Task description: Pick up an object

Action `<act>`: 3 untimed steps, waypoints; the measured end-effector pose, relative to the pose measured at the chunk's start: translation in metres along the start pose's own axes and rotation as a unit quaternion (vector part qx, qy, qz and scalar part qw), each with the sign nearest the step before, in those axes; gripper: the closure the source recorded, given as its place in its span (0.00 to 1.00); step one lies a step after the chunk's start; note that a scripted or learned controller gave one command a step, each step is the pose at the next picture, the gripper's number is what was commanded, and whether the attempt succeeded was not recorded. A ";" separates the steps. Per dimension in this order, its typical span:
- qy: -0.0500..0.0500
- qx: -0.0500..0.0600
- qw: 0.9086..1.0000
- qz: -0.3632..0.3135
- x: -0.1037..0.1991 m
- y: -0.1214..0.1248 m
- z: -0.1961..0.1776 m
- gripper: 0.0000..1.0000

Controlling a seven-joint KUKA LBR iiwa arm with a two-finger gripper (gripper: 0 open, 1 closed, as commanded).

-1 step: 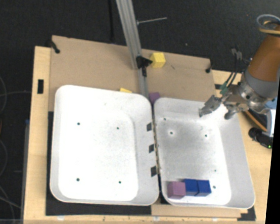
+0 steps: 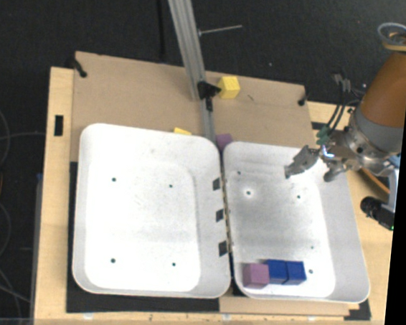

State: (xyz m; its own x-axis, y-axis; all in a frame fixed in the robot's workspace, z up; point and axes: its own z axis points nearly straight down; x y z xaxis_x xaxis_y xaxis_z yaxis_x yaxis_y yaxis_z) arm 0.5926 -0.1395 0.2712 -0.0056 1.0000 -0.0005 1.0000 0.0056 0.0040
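No writing or brand mark can be read anywhere. The right bin (image 2: 340, 230) holds a purple block (image 2: 255, 274) and a blue block (image 2: 284, 271), touching side by side against its near wall; both are small, plain cubes. The left bin (image 2: 93, 183), just beside the right bin, has only dark specks. The gripper (image 2: 317, 165) hangs over the right bin's far edge, well apart from the blocks, fingers spread with nothing between them.

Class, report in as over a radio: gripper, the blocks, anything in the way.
Gripper open, holding nothing, above right bin's far edge. Blue block and purple block sit touching at near wall. Path between clear.
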 end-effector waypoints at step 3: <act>0.000 0.000 1.000 0.001 -0.017 -0.019 0.134 0.00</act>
